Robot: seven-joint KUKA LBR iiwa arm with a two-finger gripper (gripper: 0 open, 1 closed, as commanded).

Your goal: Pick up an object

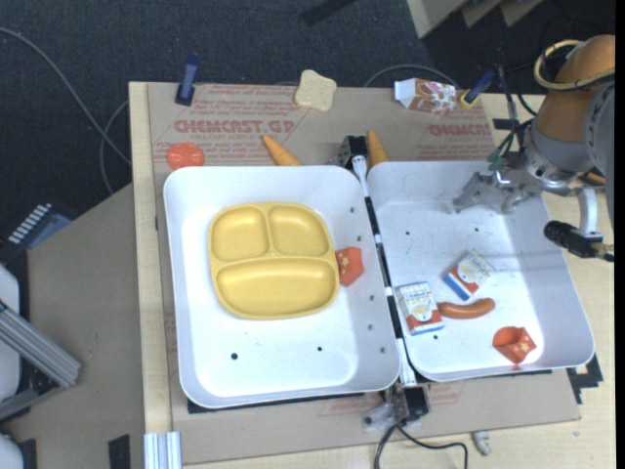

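Dark carpet surrounds the counter (117, 262), which carries two shallow white bins side by side on a brown printed board. At about two o'clock in the view, the jaws (485, 191) hang over the far part of the right bin (557, 291); they look spread apart, with nothing between them, and their grey fingers (467, 199) point toward nine o'clock. Behind them the grey arm with its orange band (576, 76) comes in from three o'clock.

Toward six o'clock from the jaws, well apart from them, a small blue and white carton (468, 274) lies tilted on the bin floor. Just below it lies a sausage (467, 309), and beside the sausage at its nine o'clock end sits a red and white packet (419, 308). A red wedge (515, 342) rests near the bin's front rim at five o'clock.

Across the divider, the left bin (195, 360) holds a yellow compartment plate (272, 260), with a small red block (349, 265) touching its three o'clock edge.

Along the board's twelve o'clock side lie a bread slice (315, 89), a carrot (280, 150), a red disc (185, 154), a blue clip (187, 78) and a small milk carton (426, 95).
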